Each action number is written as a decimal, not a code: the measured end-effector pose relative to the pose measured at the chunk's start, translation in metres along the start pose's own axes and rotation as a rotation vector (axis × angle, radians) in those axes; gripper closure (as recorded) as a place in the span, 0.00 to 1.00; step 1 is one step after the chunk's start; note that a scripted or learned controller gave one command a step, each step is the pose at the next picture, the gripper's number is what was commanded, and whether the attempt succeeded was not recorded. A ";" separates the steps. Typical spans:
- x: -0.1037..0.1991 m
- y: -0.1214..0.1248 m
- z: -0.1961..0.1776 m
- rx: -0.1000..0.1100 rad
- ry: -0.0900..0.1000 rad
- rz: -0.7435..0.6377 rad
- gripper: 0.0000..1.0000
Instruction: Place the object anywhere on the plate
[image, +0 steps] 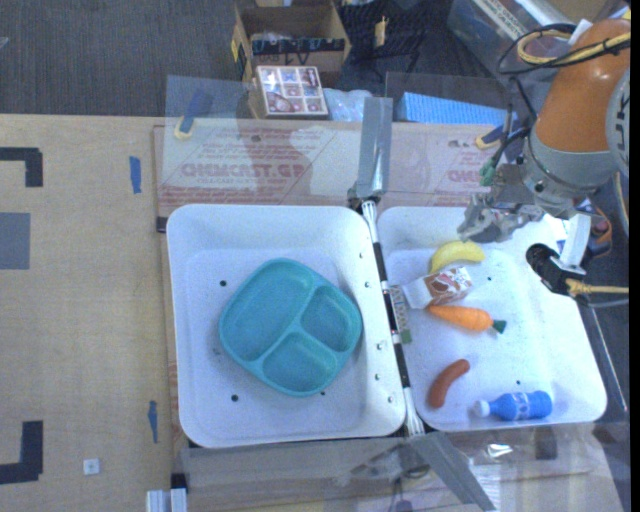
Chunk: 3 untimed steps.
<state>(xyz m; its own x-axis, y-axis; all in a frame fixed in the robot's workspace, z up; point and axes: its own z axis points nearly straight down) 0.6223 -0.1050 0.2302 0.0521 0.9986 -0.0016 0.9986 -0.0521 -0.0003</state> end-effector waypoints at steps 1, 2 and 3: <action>0.044 -0.085 0.045 0.006 0.002 0.342 1.00; 0.106 -0.075 0.040 0.000 0.001 0.403 1.00; 0.178 -0.089 0.046 0.005 0.001 0.186 1.00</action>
<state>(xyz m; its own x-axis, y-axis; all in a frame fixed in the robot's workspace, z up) 0.5431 0.0776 0.1838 0.2362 0.9717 -0.0007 0.9717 -0.2362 -0.0049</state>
